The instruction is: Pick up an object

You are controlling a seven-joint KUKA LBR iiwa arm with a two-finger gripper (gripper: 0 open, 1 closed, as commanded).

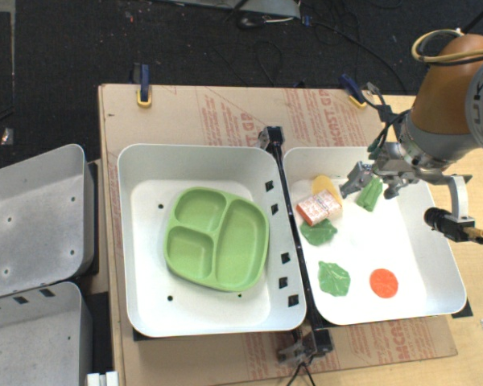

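Arm over the right bin, tool closed around a green piece.

The surface (193,107) carries two white bins: the left bin (137,240) holds a green divided tray (218,238), and the right bin (423,256) holds small items. The grey arm (451,95) enters at the frame's upper right. Its tool (373,185) sits above the right bin's upper part, fingers closed on a green piece (369,195). Lower left of it lie a yellow piece (325,185), a red-and-white box (319,207), two green leaves (319,232) (334,278) and an orange disc (384,283).
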